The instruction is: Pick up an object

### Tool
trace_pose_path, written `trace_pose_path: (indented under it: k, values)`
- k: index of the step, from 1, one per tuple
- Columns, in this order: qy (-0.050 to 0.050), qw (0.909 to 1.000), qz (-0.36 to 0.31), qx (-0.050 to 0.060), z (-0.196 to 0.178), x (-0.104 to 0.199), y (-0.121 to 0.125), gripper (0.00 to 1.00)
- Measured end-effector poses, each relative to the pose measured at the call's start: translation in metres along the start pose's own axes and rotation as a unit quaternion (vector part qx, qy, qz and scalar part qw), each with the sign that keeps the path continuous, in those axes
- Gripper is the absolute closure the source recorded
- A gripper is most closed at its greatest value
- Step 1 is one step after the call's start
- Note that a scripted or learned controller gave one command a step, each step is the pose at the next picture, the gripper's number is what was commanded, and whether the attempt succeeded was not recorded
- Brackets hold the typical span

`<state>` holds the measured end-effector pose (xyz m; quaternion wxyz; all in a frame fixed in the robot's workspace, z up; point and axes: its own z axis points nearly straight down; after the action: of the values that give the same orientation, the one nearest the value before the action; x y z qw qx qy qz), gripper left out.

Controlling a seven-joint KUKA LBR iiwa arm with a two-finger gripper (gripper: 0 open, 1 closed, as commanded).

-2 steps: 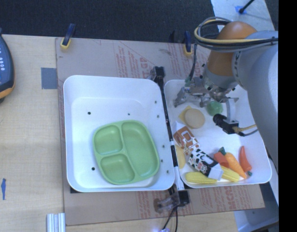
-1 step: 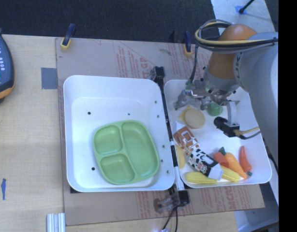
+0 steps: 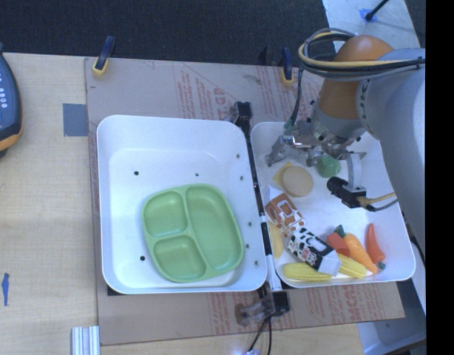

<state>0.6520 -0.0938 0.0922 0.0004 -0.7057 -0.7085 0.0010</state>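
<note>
My gripper point(image 3: 310, 148) hangs over the back of the right bin point(image 3: 393, 211), below the arm's orange band. Just under it lie a round tan biscuit-like piece point(image 3: 296, 180) and a small green object point(image 3: 328, 165), which the gripper's body partly covers. Nearer the front of that bin lie a brown-and-orange carton point(image 3: 282, 211), a cow-patterned carton point(image 3: 308, 248), a corn cob point(image 3: 307, 273), a carrot point(image 3: 351, 245) and a red chili point(image 3: 373, 242). No object is seen lifted off the bin floor.
The left bin point(image 3: 123, 161) holds a green divided plate point(image 3: 191, 231). A black cable with a connector point(image 3: 347, 192) trails from the wrist across the right bin. A handheld pendant point(image 3: 1, 102) lies at the bench's far left.
</note>
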Motion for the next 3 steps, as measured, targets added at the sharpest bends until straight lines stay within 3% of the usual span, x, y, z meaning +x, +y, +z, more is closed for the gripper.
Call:
trace_pose_path:
  k: [1, 2, 3]
  values:
    - [0.0, 1.0, 0.0, 0.002, 0.001, -0.003, -0.012, 0.0]
    - [0.0, 1.0, 0.0, 0.003, -0.01, -0.003, -0.012, 1.0]
    - [0.0, 1.0, 0.0, 0.003, -0.01, -0.003, -0.012, 0.0]
